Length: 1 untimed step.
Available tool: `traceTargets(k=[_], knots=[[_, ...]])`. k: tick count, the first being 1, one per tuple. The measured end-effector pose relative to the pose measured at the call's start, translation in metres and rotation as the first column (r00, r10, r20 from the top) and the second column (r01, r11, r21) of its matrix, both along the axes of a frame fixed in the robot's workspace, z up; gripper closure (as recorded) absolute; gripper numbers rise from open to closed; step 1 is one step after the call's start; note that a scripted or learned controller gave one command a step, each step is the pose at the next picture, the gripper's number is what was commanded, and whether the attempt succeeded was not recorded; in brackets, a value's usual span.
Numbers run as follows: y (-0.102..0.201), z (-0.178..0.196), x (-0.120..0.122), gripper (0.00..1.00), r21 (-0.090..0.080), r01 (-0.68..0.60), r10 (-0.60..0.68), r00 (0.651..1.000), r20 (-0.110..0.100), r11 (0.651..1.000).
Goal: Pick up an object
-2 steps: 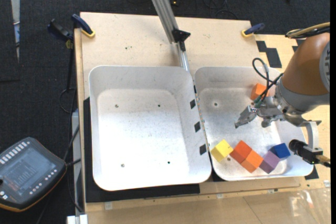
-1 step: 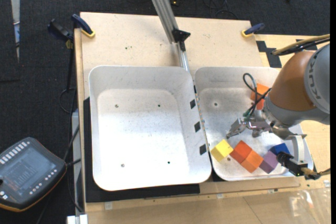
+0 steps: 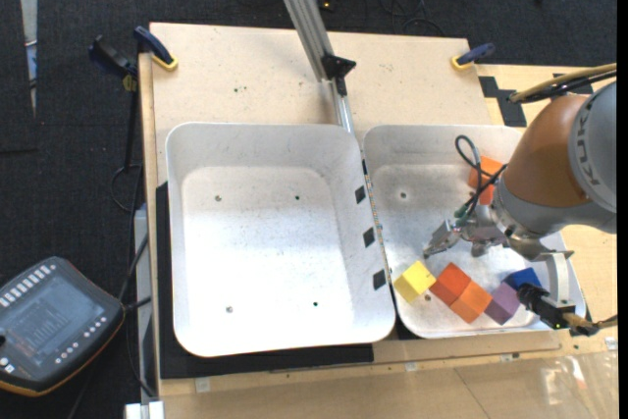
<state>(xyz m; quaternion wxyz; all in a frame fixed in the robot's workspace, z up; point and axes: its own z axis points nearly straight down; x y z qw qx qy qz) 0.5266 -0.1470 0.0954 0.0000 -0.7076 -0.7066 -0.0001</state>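
My gripper point(image 3: 456, 242) hangs low in the right bin point(image 3: 412, 152), its fingers spread open with nothing between them. Just below it lie a red-orange block point(image 3: 452, 281) and an orange block point(image 3: 472, 302) touching each other. To their left sits a yellow cube point(image 3: 414, 281), near the bin's left wall. At the bin's front right are a purple block point(image 3: 502, 303) and a blue block point(image 3: 523, 281). Another orange object point(image 3: 484, 178) is partly hidden behind the arm's wrist.
The left bin point(image 3: 196, 152) stands beside the right one, their walls touching at the middle. A metal pole point(image 3: 299, 0) slants down to the bins' back edge. A black cable point(image 3: 465, 152) loops above the gripper. A teach pendant point(image 3: 49, 319) lies off the bench's left.
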Motion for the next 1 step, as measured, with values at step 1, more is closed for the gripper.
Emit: traceTargets(k=[1], knots=[[0.0000,0.0102,0.0007,1.00,0.000,0.000,0.000,1.000,0.002,1.000]])
